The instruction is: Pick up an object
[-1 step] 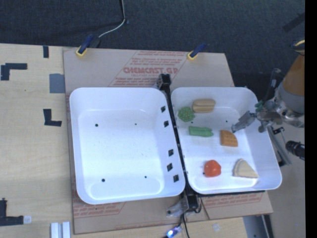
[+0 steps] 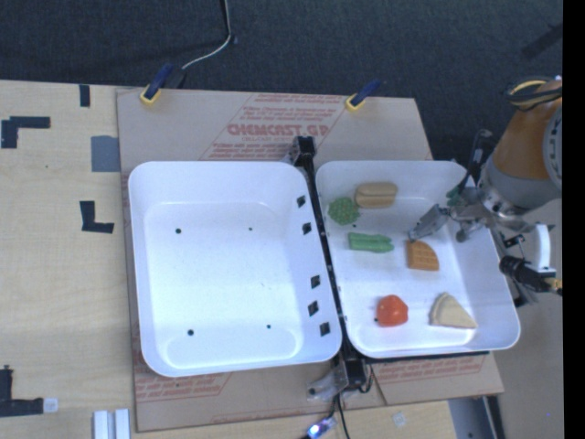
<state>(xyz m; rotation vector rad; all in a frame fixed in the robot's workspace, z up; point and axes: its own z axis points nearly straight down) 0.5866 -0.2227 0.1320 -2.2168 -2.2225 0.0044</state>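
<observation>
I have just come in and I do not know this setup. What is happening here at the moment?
A robot arm reaches in from the right, and its hand hangs over the right bin, just above an orange piece. Nothing is visibly held. That bin also holds a bread roll, a green round piece, a green long piece, a red piece and a pale wedge. The left bin stands beside it.

End effector (image 2: 441,224) low, fingers spread, empty.
</observation>
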